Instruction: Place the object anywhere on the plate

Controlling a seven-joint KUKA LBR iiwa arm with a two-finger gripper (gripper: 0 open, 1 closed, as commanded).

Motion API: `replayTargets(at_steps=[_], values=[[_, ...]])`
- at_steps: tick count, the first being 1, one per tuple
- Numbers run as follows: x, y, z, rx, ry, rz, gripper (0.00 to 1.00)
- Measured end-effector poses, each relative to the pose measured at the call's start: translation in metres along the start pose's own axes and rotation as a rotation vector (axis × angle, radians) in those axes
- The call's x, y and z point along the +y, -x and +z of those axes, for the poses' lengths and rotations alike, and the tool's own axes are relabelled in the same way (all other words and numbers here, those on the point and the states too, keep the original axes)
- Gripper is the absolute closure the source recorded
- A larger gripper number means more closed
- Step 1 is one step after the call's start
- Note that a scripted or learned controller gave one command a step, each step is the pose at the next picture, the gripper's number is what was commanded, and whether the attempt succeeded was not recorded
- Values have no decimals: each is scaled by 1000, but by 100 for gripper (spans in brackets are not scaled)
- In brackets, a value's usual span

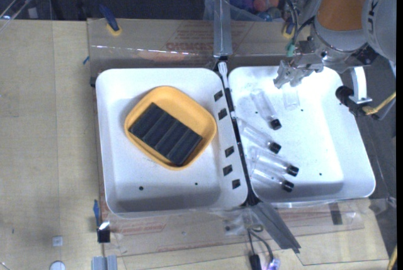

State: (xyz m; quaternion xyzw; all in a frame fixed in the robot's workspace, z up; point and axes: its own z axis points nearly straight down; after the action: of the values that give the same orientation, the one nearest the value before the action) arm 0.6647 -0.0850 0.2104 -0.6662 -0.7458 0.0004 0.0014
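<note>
Camera view: your gripper (291,75) is hovering, grip unreadable; clear vials (264,109) are looking light, slippery — grasp mid-body.

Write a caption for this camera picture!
Gripper above right bin of clear vials; yellow plate with dark ridged object.

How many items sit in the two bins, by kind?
Clear plastic vials with black caps, right bin: 4
Yellow square plate, left bin: 1
Black ribbed rectangular pad on the plate: 1
Total: 6
</note>
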Motion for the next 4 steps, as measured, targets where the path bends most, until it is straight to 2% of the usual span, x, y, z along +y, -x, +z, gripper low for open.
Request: replayTargets(at_steps=[1, 2, 3, 4], values=[[5, -28, 25, 0, 0, -194, 100], [7, -45, 26, 0, 1, -365, 100], [7, -80, 13, -1, 2, -564, 100], [-11, -111, 26, 0, 1, -713, 100]])
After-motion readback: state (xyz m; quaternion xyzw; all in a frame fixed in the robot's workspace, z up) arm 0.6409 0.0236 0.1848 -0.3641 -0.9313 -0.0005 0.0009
